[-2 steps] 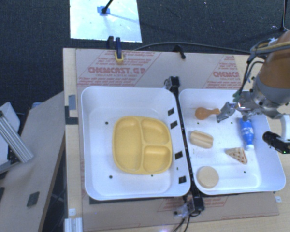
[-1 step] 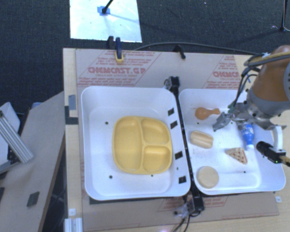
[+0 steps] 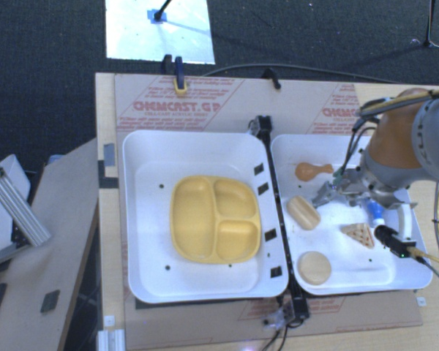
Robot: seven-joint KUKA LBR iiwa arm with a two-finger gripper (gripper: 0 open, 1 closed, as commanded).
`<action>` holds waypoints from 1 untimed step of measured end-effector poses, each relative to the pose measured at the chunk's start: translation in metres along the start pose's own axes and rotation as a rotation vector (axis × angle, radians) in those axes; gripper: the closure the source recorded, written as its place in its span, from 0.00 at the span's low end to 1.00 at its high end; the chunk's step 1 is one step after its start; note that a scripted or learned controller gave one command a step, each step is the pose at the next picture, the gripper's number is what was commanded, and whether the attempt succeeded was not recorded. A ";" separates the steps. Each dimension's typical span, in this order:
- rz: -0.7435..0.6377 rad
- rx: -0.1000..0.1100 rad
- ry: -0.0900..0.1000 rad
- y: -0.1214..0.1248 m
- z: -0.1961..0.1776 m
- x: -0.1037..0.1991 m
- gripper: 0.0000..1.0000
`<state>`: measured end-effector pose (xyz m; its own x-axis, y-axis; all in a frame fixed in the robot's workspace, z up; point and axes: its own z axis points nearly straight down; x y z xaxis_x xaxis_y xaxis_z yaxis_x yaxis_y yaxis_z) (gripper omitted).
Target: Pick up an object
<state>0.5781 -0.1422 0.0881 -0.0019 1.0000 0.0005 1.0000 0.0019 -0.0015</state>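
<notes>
Over in the right white bin (image 3: 404,266) sit four toy foods: an orange drumstick (image 3: 312,170) near the back, a tan bread roll (image 3: 304,212) by the divider, a round beige bun (image 3: 314,268) at the front, and a waffle-patterned pizza wedge (image 3: 358,234). Hanging just beside the roll and drumstick are the arm's jaws (image 3: 331,191), low in the bin; can't tell how far apart they stand, and nothing shows between them. Next door, the left white bin (image 3: 152,165) holds a yellow divided plate (image 3: 216,219). Both bins rest on the cardboard-covered surface (image 3: 227,97).
</notes>
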 end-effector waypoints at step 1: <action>-0.001 -0.004 -0.001 0.001 -0.013 -0.001 1.00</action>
<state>0.5790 -0.1427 0.1015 -0.0025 1.0000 -0.0008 1.0000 0.0025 0.0024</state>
